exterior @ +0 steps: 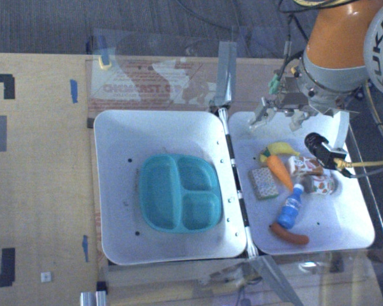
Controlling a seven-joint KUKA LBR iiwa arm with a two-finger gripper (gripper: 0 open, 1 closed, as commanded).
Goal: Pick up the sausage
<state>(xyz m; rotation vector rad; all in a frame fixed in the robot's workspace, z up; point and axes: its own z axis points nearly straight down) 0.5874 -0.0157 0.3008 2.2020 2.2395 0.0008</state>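
The sausage is a short reddish-brown link lying flat near the front edge of the right bin, just below a blue bottle. My gripper hangs over the far end of that bin, well behind the sausage and above the pile of items. Its fingers are spread open with nothing between them.
Between gripper and sausage lie a banana, a carrot, a speckled sponge and a white-and-red package. The left bin holds a teal divided plate. A black cable plug hangs at the right.
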